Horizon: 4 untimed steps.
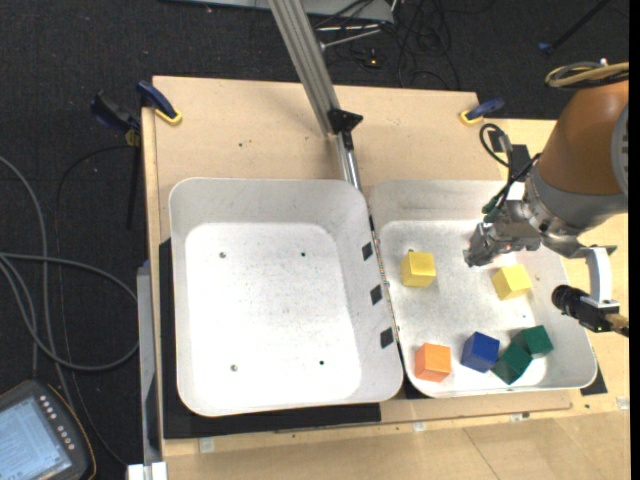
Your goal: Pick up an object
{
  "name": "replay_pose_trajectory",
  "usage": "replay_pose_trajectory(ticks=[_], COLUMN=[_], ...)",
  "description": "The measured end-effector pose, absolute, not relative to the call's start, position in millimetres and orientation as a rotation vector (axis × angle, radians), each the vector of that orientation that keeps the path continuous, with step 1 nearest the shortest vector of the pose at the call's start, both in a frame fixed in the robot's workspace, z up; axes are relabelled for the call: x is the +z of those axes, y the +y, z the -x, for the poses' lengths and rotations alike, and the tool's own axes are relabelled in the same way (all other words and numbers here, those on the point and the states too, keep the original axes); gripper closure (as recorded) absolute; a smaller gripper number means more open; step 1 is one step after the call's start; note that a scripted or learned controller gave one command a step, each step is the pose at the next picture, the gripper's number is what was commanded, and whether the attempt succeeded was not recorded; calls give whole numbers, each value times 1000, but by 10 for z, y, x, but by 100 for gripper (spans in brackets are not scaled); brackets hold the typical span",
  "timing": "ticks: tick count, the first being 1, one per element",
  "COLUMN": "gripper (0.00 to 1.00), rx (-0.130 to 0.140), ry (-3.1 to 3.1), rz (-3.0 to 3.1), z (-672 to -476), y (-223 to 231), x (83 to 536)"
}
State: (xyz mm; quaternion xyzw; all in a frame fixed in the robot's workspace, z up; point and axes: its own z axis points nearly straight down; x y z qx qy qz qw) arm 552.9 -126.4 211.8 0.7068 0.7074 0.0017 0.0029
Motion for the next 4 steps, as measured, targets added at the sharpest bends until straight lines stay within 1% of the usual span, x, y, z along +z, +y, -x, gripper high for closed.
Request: replay_pose_trajectory(ticks=[1,2,3,4], gripper=[100,100,100,100], rx=[7,3,4,4], ry=[2221,2231,2230,2230], rz=[-2212,-2211,-2212,-2212], z=[-5535,-5772,-6012,-6123], y=[-1178,-610,-151,397], x=[2713,2576,2558,2577])
